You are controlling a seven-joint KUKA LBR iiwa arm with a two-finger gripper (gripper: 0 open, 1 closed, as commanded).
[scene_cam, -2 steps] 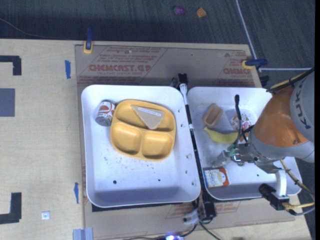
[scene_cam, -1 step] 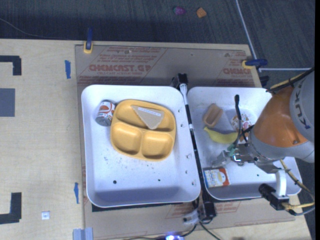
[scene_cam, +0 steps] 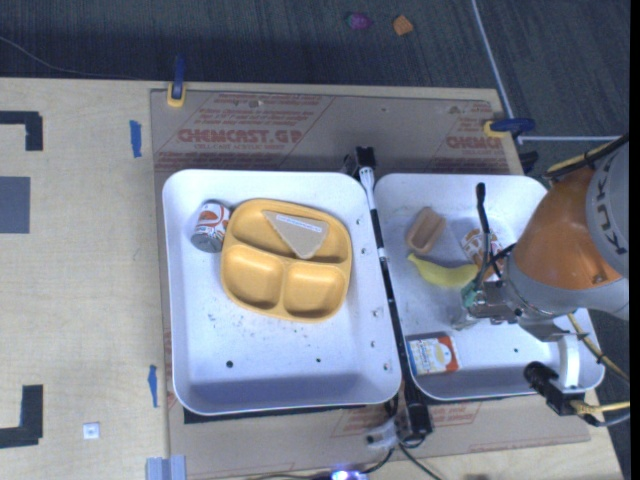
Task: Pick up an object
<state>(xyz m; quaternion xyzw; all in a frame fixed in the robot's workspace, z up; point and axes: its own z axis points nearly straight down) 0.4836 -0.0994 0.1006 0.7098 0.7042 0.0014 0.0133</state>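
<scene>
Your arm reaches in from 3 o'clock over the right bin, its pincer low beside a yellow banana; you cannot tell whether it is clenched or released. A tan block lies at 11 o'clock of the pincer, a small carton at 7 o'clock. The left bin carries a yellow divided tray and a can.

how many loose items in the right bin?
3 visible: tan block at the far left, banana mid-bin, small packet near the front edge. The arm may hide more.
</scene>
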